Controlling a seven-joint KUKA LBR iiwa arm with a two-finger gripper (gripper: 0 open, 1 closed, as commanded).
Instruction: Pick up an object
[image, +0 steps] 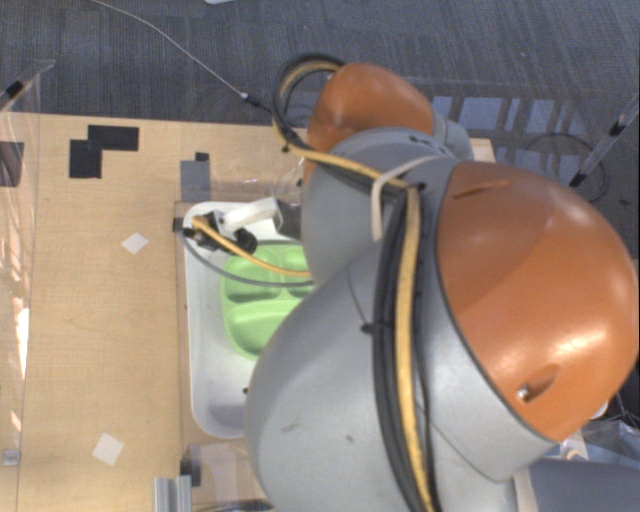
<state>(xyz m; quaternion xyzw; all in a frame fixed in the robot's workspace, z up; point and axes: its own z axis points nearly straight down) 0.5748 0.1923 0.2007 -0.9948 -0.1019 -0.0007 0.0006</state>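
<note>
Camera view: looking down at a slant on the bench (90, 330), and the arm (420, 330) is crowding most of the shot from the right.
Arm: its grey body and big orange caps are sitting right over the bins, with black and yellow cables (395, 330) running down its length.
Bin: one white bin (205, 380) is peeking out at the arm's left, its rim curving along the bench's wood.
Object: a bright green moulded thing (255, 305) is lying in that bin, partly tucked under the arm; what it is, cannot tell.
Cable loop: a yellow and black lead (235, 245) is arching over the bin's top end, beside a white piece (250, 213).
Gripper: hidden beneath the arm's bulk, so its state is anyone's guess, cannot tell.
Bench marks: black squares (100, 148) are showing top left, and pale tags (134, 242) are dotting the wood.
</note>
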